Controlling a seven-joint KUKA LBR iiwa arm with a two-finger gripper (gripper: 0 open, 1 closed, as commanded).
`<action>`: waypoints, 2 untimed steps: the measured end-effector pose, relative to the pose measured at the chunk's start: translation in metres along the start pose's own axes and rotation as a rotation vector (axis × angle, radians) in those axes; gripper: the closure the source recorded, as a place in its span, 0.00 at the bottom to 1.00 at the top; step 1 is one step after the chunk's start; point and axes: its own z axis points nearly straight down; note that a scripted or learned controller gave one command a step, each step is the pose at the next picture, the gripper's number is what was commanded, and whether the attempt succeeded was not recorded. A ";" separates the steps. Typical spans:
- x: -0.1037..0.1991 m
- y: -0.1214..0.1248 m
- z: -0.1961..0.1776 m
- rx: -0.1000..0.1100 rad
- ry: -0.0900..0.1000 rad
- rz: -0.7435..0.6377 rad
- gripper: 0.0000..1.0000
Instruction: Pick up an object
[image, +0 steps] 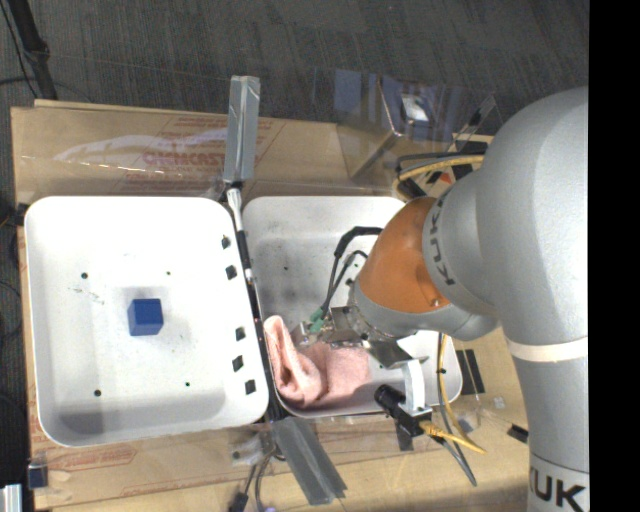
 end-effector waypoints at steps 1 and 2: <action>0.000 0.000 -0.009 0.001 0.001 -0.003 1.00; 0.013 0.067 -0.135 -0.001 0.001 -0.212 1.00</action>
